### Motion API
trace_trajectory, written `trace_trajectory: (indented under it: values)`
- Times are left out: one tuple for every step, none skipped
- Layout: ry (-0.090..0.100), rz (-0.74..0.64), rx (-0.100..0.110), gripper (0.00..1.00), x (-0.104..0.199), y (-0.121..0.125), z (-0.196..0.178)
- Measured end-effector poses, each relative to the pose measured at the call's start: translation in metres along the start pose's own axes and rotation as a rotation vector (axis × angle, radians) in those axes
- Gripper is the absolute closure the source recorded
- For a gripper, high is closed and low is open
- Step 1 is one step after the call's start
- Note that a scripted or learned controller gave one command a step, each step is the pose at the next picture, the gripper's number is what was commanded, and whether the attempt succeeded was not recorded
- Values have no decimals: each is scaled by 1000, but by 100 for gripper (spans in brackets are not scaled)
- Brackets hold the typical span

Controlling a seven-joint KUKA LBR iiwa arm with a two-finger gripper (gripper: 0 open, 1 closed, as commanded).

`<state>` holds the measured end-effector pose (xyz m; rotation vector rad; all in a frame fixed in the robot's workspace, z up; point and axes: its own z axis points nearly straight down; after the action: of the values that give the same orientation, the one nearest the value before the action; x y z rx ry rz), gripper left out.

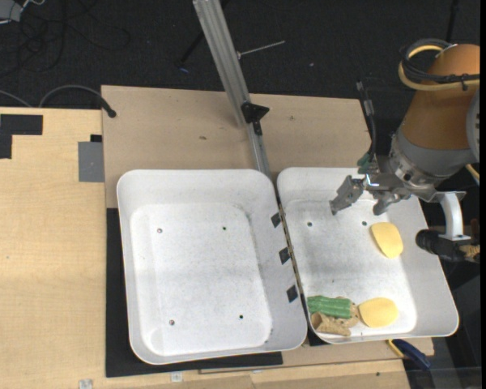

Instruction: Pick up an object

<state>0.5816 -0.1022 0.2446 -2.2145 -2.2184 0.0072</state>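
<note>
The pincer [361,198] hangs spread wide with nothing between its fingers, over the right bin [332,241]. The nearest yellow piece [386,239] lies just beside and below it; a descent off-line could close on bare floor.

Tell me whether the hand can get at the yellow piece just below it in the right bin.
Probably yes. The hand hangs over the right bin, and the yellow piece lies alone on the bin floor with nothing on top or beside it.
</note>
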Motion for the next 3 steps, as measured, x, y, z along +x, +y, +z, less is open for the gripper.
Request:
trace_trajectory:
  values:
    - [-1, 3, -5, 0, -1, 0, -2]
    - [-1, 3, 0, 0, -7, -8, 48]
    - [0, 2, 2, 0, 1, -16, 107]
